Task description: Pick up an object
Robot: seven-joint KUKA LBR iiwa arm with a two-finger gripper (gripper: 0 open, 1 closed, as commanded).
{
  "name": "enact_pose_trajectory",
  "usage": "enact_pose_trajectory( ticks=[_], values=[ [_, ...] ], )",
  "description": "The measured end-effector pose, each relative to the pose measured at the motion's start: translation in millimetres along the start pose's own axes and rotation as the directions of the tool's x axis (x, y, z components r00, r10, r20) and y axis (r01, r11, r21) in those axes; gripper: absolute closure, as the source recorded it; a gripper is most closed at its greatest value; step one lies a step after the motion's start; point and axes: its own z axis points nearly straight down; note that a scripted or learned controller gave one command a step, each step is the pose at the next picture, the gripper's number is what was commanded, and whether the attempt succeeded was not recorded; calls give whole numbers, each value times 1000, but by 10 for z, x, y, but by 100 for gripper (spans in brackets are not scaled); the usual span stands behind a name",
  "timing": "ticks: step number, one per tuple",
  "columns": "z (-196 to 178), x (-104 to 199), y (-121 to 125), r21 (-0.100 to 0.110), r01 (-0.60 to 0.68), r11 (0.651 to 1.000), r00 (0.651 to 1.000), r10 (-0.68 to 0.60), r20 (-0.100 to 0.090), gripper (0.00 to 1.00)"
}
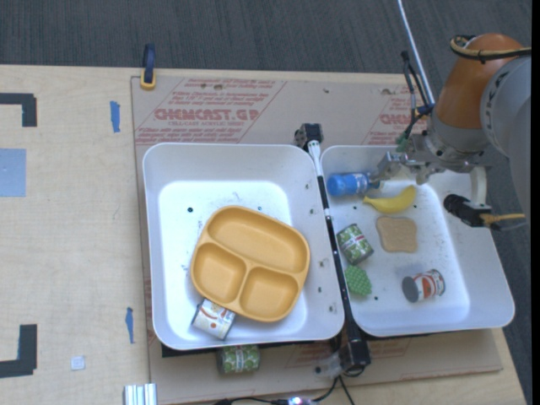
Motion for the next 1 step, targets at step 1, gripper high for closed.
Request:
enact_pose_trajectory(
  ticks=[1],
  values=[
    [103,352,-560,17,0,1000,1000,0,-3,0]
  ],
)
